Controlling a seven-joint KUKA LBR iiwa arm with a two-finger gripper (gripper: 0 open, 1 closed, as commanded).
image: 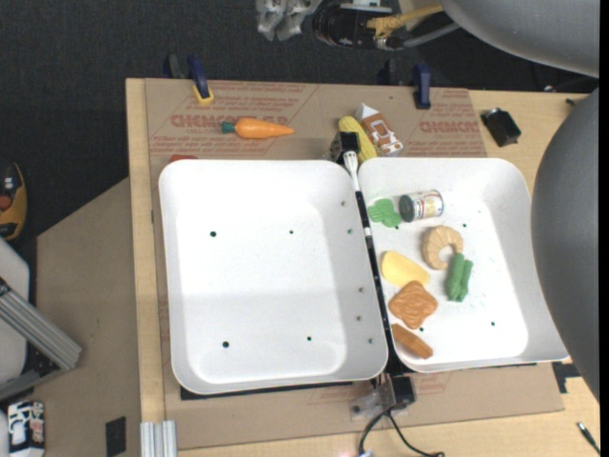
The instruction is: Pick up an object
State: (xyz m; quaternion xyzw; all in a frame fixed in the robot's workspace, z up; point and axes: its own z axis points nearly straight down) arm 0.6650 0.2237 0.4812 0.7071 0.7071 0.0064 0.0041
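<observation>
6 small toys crowd the right bin (504, 255), including a tan croissant (442, 244).

My arm is a smooth, rounded grey casing (533, 12), with a metallic silver gripper (283, 8) and yellow-sleeved cables (404, 22) beside it.

Robot lab, clamped cardboard bench (285, 112), white bins (266, 274), toy food (412, 305)

Orange carrot (259, 129), green pepper (460, 278), white bins (266, 369).
</observation>
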